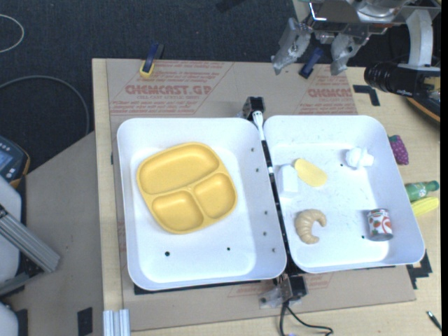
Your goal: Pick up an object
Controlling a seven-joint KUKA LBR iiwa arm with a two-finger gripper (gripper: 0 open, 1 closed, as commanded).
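Note:
My gripper (pixel 313 51) hangs high above the back edge of the right bin (pixel 392 254), its two fingers spread apart and open with nothing between them. In the right bin lie a tan croissant (pixel 309 225), a yellow oval piece (pixel 310 173) beside a small white block (pixel 289 180), a white crumpled object (pixel 357 158) and a small red-and-white can (pixel 379 224). A yellow divided plate (pixel 186 195) rests in the left bin (pixel 133 250).
Outside the right bin's right edge sit a purple object (pixel 399 149) and a green-yellow object (pixel 422 190). A yellow-blue clamp (pixel 149 61) lies on the cardboard at back left. Black clamps (pixel 253 107) join the bins at back and front.

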